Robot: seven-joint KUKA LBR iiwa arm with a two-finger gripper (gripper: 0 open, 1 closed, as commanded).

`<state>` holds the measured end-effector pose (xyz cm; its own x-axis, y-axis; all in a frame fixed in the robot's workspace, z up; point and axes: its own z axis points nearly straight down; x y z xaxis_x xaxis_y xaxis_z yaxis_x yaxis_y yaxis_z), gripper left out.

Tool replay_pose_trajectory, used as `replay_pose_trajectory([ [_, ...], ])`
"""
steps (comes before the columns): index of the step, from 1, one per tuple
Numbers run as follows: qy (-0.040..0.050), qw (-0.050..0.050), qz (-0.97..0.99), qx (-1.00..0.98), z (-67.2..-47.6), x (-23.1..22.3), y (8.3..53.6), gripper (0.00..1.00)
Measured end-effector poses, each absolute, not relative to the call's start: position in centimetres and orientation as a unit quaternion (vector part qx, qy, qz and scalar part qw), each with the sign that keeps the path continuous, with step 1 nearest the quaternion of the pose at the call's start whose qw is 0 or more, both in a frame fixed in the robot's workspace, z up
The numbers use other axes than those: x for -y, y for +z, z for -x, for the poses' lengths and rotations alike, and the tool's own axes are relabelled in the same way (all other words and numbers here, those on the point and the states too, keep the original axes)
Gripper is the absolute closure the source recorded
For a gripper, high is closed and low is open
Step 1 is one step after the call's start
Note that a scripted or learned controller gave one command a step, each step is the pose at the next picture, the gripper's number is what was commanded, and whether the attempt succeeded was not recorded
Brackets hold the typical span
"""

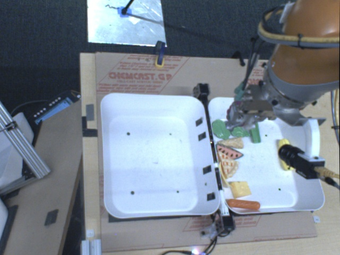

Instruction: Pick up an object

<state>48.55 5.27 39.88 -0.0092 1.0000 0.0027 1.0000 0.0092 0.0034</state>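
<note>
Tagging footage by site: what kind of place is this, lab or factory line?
Most likely a robotics lab bench, not a production line. A grey arm with an orange band reaches over two white bins set on a cardboard sheet, and the right bin holds toy food such as a watermelon slice.

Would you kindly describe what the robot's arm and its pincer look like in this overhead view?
The arm is bulky and rounded: a glossy orange dome on top, ringed by a pale band edged in black, with a grey metal body beneath. Thin dark cables run down its left side. The pincer below is a compact grey metal block with darker mechanical parts and a small teal-green piece at its upper left.
</note>
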Motion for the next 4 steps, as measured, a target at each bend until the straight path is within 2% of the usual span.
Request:
replay_pose_trajectory([
  [1,-0.0019,0.0,-0.709,-0.705,-48.6,2.4,33.0,1.0],
  [2,0.0079,0.008,-0.705,-0.709,-50.6,1.7,51.6,1.0],
  [3,-0.0008,0.004,-0.711,-0.703,-55.1,16.6,52.0,1.0],
  [4,0.0022,0.001,-0.703,-0.711,-50.0,7.2,53.6,1.0],
])
